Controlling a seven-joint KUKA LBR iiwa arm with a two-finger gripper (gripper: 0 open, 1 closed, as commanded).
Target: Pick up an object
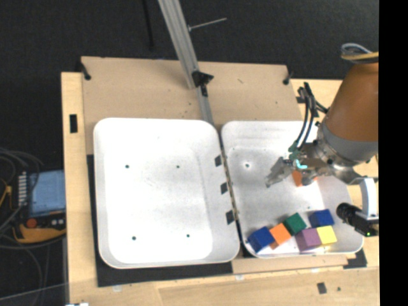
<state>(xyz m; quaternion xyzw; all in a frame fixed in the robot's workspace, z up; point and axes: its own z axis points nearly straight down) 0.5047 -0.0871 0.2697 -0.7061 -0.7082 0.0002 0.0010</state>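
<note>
My gripper [291,173] hangs over the right part of the right bin [255,145], below the grey wrist and the orange band. A small orange block [298,178] shows right at the gripper, partly covered by it; whether it is held or lies on the bin floor I cannot tell. Along the bin's front edge sits a cluster of blocks: blue [260,238], orange [280,233], green [294,222], purple [308,238], yellow [327,235] and a second blue [321,218].
The left bin [156,190] lies beside the right one, with small black clips along their shared rim. A slanted metal rail [182,37] runs down to the back of the bins. A black fixture [354,217] sits at the right bin's right edge.
</note>
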